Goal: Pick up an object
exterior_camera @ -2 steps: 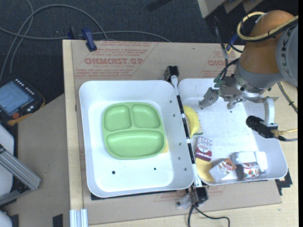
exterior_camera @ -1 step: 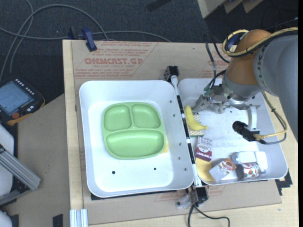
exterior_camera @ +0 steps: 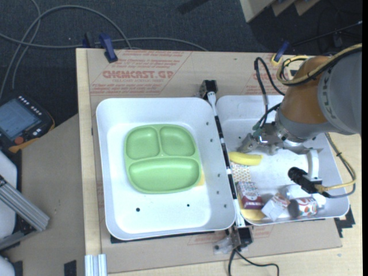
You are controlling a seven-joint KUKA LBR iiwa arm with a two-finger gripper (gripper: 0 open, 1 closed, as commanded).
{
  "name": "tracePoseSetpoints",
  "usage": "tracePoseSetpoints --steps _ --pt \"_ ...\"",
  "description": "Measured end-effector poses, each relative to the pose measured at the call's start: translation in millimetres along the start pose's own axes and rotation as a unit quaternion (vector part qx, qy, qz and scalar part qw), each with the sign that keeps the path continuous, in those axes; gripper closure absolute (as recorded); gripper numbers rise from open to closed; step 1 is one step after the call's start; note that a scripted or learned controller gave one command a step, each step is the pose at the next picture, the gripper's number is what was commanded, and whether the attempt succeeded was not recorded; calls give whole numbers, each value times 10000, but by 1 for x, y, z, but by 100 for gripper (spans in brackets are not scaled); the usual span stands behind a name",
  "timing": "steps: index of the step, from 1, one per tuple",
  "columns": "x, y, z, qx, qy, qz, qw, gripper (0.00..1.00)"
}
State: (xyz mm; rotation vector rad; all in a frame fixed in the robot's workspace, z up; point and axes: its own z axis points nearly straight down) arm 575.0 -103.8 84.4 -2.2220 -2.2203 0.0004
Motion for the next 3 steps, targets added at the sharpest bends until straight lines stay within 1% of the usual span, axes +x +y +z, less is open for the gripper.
tracePoseSetpoints --steps 1,2,3 --pt "12 82 -4 -9 -1 -8 10000 0" --pt "-16 -4 0 4 -3 4 10000 0" --pt "-3 -82 0 3 1 0 10000 0"
